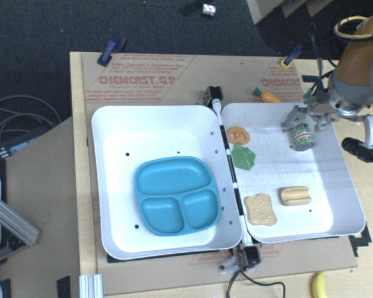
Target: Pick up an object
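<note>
Gripper [301, 121]: reaching in over the far part of the right bin [336, 219], its fingers closed around a small can.
Can [303, 137]: green-labelled, tilted, caught between the fingers, well beyond the bread roll.
Bread roll [294, 195]: lying on the right bin's floor, toward the near side.
Cracker [260, 208]: just beside the roll, toward the divider between the bins.
Green leaf piece [244, 158]: beyond the cracker, close to the divider.
Pretzel [237, 135]: just beyond the leaf piece.
Blue tray [177, 194]: three compartments, sitting in the left bin [112, 166], across the divider from the cracker.
</note>
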`<state>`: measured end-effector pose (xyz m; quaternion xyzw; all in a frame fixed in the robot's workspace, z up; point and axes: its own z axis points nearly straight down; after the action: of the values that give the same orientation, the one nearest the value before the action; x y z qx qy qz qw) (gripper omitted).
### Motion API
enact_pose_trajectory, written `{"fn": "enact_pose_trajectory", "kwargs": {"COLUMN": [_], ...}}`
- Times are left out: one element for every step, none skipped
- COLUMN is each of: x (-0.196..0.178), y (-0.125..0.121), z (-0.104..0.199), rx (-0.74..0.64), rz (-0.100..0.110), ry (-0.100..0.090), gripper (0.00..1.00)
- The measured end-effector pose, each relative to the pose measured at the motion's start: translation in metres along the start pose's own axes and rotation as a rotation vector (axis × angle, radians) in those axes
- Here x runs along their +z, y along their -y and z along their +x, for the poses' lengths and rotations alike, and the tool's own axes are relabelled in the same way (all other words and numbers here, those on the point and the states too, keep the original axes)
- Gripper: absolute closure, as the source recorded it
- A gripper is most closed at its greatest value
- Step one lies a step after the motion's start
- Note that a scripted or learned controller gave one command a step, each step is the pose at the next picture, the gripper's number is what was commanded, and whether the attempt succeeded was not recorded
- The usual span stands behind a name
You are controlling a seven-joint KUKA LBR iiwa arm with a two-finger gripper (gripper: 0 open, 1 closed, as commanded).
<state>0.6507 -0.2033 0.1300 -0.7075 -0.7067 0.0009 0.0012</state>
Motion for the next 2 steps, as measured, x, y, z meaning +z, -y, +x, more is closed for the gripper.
{"fn": "enact_pose_trajectory", "kwargs": {"x": [0.046,0.034], "y": [-0.016,-0.017], "z": [-0.002,-0.002], "rx": [-0.003,-0.003], "rz": [-0.002,-0.006], "ry": [-0.001,0.002], "gripper": [0.0,1.0]}}
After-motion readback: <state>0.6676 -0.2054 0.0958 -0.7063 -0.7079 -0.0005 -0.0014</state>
